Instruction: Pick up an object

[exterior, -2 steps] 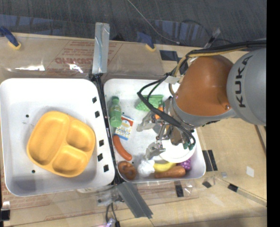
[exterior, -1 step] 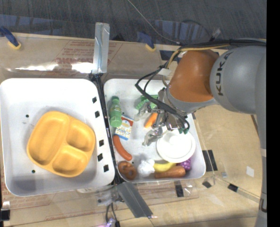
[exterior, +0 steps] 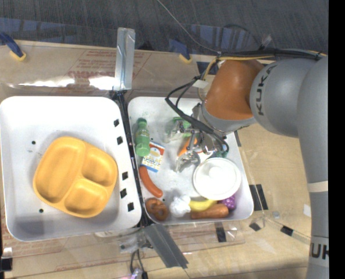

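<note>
Right bin [exterior: 136, 106]: hand [exterior: 187, 156] low among clutter, beside white bowl [exterior: 217, 178]; grip state cannot be told. Green bottle [exterior: 142, 136] lies along left wall, cap toward far edge, long axis front to back. Sausage [exterior: 149, 182] just below it, slanting toward near right. Left bin [exterior: 9, 156] holds yellow divided plate [exterior: 74, 176].

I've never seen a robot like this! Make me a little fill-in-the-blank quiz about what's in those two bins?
1. The divided tray in the left bin is coloured ____.
2. The bottle in the right bin is coloured ____.
3. The claw is above the ____ bin.
4. The round bowl is coloured ____.

Missing words: yellow; green; right; white
</note>
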You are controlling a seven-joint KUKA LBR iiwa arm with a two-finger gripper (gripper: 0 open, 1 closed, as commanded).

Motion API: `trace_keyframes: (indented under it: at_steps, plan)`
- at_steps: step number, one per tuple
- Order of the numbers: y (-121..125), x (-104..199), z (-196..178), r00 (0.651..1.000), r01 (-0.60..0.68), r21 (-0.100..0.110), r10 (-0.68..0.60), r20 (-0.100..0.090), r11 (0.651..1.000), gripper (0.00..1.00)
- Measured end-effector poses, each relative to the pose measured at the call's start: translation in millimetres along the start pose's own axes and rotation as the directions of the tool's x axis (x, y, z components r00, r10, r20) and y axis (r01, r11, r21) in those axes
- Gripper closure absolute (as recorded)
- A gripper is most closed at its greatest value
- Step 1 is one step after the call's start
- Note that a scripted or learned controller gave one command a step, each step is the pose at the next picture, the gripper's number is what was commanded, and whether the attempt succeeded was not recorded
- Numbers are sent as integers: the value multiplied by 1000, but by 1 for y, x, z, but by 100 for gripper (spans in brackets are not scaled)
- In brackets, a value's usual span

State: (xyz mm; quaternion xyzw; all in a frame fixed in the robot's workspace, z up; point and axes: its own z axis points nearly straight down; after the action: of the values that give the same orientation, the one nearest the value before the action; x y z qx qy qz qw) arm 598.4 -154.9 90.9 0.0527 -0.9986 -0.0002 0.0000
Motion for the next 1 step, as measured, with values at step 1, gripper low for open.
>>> trace_keyframes:
  at_steps: [1]
  plan:
    - [-41,5,-3,998,-66,3,66,6,998,0]
